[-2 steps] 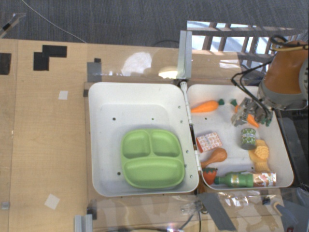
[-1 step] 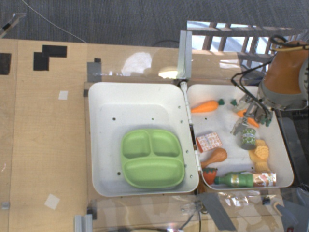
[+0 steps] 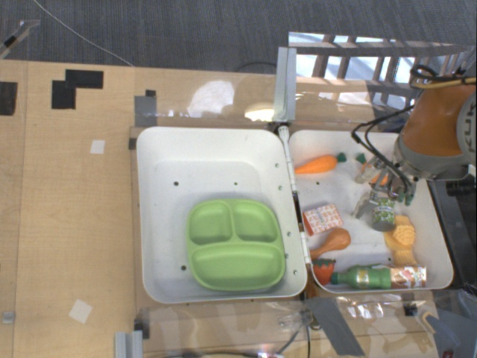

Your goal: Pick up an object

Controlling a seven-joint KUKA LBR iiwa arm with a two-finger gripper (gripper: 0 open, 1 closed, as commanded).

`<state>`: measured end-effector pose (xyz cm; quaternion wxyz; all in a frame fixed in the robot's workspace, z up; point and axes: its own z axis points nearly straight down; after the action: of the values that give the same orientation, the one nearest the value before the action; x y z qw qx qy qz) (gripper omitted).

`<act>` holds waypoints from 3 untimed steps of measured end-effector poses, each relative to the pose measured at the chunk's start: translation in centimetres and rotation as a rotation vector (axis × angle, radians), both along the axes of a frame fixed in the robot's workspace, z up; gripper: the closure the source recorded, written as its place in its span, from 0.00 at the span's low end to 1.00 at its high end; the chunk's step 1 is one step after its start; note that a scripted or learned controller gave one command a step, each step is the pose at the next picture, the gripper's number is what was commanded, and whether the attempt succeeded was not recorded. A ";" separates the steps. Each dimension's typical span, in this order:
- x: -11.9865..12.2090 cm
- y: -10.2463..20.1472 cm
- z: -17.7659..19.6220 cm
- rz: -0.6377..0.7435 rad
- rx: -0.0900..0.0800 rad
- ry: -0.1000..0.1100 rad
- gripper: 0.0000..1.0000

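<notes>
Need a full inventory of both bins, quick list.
Shallow white left bin: 1, white, left half of the bench.
Green three-compartment plastic plate: 1, green, front of the left bin.
Shallow white right bin: 1, white, beside the left bin.
Orange toy carrot: 1, orange with green tip, back left of the right bin.
Small patterned card box: 1, white and red, left middle of the right bin.
Brown toy drumstick: 1, brown, in front of the box.
Green toy bottle: 1, green with pale label, lying along the front wall.
Yellow knobbly toy: 1, yellow, right side.
Gripper: 1, grey, low in the right bin, arm orange-banded.
</notes>
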<state>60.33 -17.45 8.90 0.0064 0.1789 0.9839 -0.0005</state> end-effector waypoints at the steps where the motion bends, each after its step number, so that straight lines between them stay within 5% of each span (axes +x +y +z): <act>1: 0.5 0.0 1.6 0.006 -0.004 -0.014 1.00; 2: 0.4 0.1 1.5 0.007 -0.003 -0.013 0.00; 3: 4.0 0.2 -0.1 0.048 0.001 0.002 0.00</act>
<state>64.33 -17.29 8.79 0.0052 0.1550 0.9879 -0.0003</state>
